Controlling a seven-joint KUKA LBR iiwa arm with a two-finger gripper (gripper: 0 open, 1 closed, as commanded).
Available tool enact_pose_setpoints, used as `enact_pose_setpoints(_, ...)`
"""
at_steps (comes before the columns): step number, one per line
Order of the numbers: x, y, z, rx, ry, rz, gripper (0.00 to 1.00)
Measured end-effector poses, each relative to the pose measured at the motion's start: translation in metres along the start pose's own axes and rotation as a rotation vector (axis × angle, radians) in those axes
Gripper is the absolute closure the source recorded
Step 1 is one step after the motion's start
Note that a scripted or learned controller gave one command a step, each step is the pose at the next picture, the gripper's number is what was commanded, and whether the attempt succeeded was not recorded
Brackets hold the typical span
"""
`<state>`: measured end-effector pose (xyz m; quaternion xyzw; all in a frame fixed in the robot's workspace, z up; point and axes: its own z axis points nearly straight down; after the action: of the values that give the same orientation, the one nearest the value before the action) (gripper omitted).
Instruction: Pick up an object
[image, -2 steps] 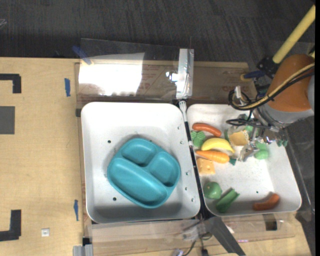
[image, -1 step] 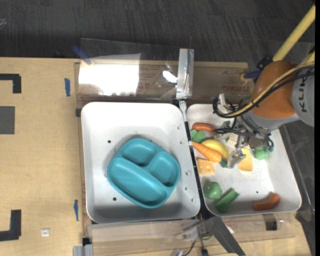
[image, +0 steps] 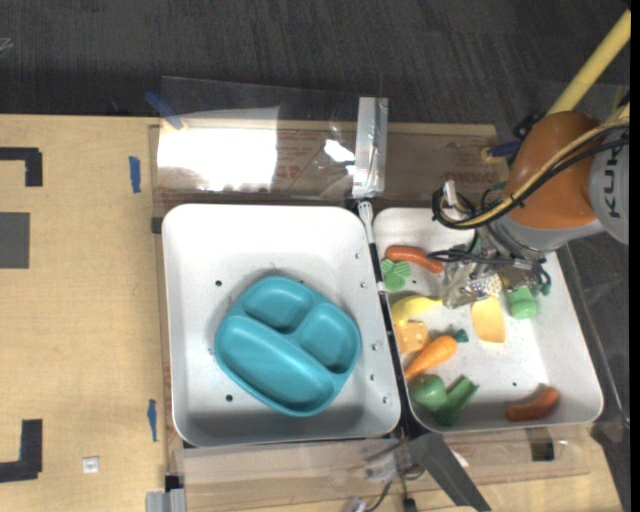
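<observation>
Currently the gripper hangs just above the yellow wedge; its grip state cannot be told.

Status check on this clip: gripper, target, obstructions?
Gripper low in right white bin, grip unclear. Nearest: yellow wedge-shaped block. Orange toy carrot and small green piece crowd close.

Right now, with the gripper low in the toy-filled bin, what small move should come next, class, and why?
Probably a short, straight descent. The gripper sits in the right bin among small toys, with the yellow block just below it and the green piece beside it. Nothing shows between its fingers yet, so it should settle over one toy before closing.
</observation>
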<state>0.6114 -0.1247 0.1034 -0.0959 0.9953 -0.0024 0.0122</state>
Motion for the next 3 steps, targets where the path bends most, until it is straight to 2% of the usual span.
enact_pose_setpoints(1, -0.06, -0.007, -0.113, -0.001, 0.004, -0.035, 1.0)
enact_pose_setpoints(2, -0.037, -0.061, -0.063, -0.011, 0.018, -0.368, 1.0)
enact_pose_setpoints(3, -0.046, -0.07, -0.051, -0.011, 0.013, -0.541, 1.0)
